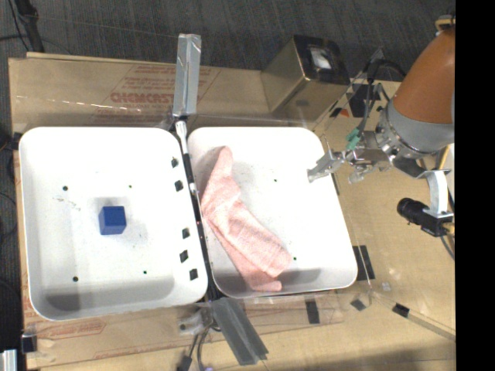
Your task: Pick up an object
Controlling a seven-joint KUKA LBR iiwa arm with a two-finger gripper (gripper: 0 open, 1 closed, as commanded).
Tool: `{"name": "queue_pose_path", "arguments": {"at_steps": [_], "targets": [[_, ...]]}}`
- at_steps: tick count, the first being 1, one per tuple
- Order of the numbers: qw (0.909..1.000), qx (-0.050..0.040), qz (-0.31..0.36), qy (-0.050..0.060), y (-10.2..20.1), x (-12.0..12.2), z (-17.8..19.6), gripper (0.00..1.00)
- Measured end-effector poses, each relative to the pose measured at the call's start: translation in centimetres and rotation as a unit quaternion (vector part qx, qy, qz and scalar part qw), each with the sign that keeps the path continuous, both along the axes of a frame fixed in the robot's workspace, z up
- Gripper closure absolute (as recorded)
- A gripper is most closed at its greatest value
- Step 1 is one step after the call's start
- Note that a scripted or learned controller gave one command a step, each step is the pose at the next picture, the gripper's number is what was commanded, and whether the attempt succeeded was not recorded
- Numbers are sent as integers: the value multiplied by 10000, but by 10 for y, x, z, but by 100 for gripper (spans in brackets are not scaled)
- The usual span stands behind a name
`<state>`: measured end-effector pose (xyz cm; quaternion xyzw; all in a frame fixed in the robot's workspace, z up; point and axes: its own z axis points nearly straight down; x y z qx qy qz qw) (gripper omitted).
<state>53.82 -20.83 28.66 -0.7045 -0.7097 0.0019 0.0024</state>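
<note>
Pink cloth (pixel 238 224) draped along left side of right bin (pixel 329 230), touching divider wall; blue cube (pixel 113 219) alone in left bin (pixel 46 284). Step in hand: approach, nothing grasped. Gripper (pixel 319 170) level with right bin's right rim, fingers state not discernible. Next move, by judgement: travel left, then descend onto cloth. Open floor right of cloth; divider wall crowds its left edge.

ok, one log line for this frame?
gripper: over right bin's right rim, holding nothing | pink cloth: in right bin | blue cube: in left bin
</note>
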Motion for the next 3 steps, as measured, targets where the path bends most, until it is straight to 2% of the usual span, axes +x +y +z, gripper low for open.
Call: {"name": "queue_pose_path", "arguments": {"at_steps": [1,2,3], "targets": [[9988,-3,480,-14,-1,16,29,0],[9990,0,443,9,80,42,-92,0],[9988,-2,491,-9,85,83,-196,0]]}}
